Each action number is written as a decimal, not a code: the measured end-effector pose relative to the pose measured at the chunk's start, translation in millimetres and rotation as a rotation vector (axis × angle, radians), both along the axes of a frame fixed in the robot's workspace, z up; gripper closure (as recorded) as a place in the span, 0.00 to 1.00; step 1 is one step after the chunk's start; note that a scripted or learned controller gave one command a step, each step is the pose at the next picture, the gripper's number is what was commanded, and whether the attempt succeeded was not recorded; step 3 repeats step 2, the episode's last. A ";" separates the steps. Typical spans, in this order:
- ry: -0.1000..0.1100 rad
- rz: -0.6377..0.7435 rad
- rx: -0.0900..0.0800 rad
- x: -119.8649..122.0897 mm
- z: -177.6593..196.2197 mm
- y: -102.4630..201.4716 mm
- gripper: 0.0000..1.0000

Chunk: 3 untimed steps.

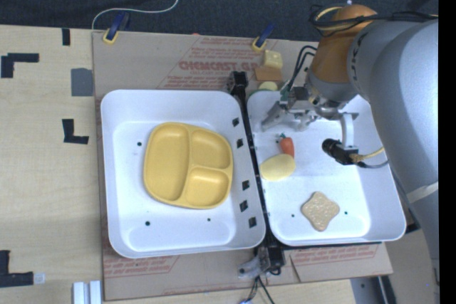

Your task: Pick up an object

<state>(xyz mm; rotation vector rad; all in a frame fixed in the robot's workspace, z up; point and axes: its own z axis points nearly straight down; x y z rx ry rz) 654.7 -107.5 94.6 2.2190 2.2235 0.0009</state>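
Note:
My gripper [287, 120] hangs over the back left part of the right bin [385, 224], fingers spread open with nothing between them. Just in front of it lies a small orange-red piece [286, 146], apart from the fingertips. A pale yellow oval object [277, 167] rests against the near side of that piece. Toward the bin's front lies a tan cracker-like piece [320, 211].
The left bin [121, 224] holds a yellow divided plate [188, 164]. A black divider [249, 153] runs between the bins. Behind the right bin, on the cardboard, sit small tan and yellow blocks [270, 65]. The arm's grey body [406, 96] covers the right bin's right side.

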 end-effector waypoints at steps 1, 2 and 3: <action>0.000 -0.001 -0.002 -44.8 -9.8 2.6 0.00; -0.001 -0.001 -0.002 -43.3 0.6 2.5 1.00; -0.001 -0.001 -0.002 -43.3 0.6 2.5 1.00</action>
